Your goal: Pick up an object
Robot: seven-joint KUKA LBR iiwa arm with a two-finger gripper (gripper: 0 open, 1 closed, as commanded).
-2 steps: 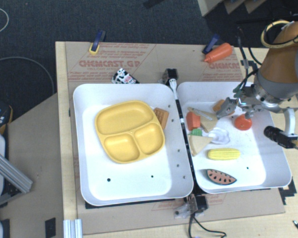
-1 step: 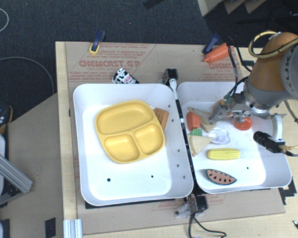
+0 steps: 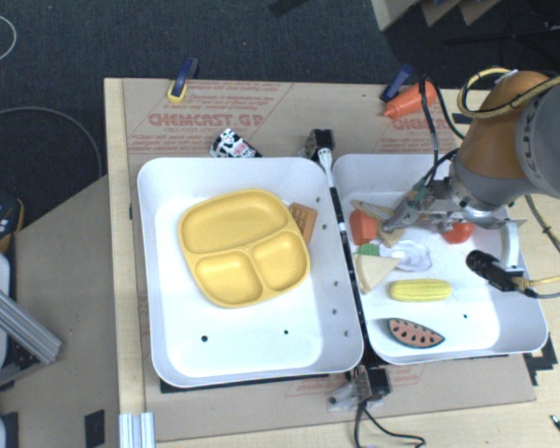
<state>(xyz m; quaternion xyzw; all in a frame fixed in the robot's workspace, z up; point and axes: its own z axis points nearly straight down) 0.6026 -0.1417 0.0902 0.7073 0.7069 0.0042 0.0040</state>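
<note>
The right bin (image 3: 513,329) is a shallow white plastic tray with rounded corners, and it serves as the landmark here. On its floor lie several glossy toy foods. A yellow corn cob (image 3: 421,291), ribbed and cylindrical, sits near the bin's middle. A flat watermelon slice (image 3: 415,333), a red crescent with dark seeds and a green rind, lies toward the bin's front edge. A pale cream wedge (image 3: 374,273) sits near the bin's left wall, and a small orange-red block (image 3: 364,227) lies behind it. A small round red piece (image 3: 456,232) shows toward the bin's back right.

The gripper (image 3: 413,215) hangs over the bin's back half, its metal parts slanting down and to the left. The orange-red block lies just to its left and the corn cob lies in front of it, apart from it. How its jaws stand cannot be told, and no object is seen gripped.

Left of the bin, the second white bin (image 3: 159,278) holds a smooth yellow divided plate (image 3: 243,247) with three compartments.
</note>
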